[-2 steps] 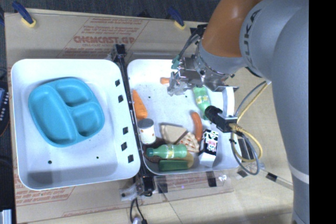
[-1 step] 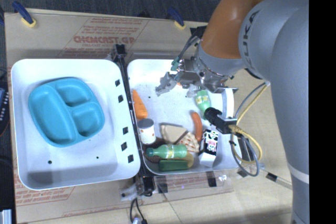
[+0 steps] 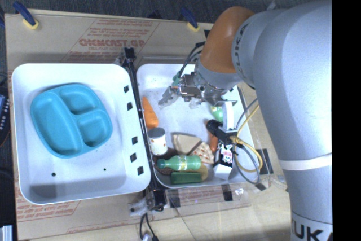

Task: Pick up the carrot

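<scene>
Carrot [image 3: 150, 113] lies by the right bin's [image 3: 169, 71] left wall, above a small jar [image 3: 157, 140]. I cannot tell the jaws' [image 3: 169, 96] state. They could hit the wall or jar.

"CHEMCAST GP" on the cardboard [image 3: 107, 36] (red print); "UK" on the arm [image 3: 310, 229].
</scene>
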`<state>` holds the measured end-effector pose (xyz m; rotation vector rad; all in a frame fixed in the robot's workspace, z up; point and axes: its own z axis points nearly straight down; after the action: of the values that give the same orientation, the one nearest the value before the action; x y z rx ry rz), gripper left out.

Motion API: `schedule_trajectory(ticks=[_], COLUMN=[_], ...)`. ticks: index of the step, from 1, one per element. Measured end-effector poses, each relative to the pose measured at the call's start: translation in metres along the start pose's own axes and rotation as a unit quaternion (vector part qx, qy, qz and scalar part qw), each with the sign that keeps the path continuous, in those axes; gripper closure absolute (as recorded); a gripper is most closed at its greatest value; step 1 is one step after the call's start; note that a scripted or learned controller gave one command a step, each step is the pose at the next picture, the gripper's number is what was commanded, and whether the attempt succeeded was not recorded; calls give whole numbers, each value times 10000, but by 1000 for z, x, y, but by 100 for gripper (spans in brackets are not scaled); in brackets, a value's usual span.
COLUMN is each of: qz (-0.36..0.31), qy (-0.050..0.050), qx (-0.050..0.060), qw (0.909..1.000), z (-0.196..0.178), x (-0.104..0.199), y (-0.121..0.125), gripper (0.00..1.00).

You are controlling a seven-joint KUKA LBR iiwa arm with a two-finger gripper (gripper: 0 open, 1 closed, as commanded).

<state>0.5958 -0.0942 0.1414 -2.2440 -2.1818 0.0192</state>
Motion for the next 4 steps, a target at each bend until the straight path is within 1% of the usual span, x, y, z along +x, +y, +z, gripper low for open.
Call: schedule_trajectory(ticks=[1, 2, 3, 4], qz=[-489, -378, -282, 2232], qy=[-37, -16, -10, 30], qx=[-84, -63, -52, -14], qw=[9988, 9993, 9996, 9748], z=[48, 48, 50, 51], x=[2, 1, -2, -10], y=[24, 21, -12, -36], gripper=[0, 0, 0, 0])
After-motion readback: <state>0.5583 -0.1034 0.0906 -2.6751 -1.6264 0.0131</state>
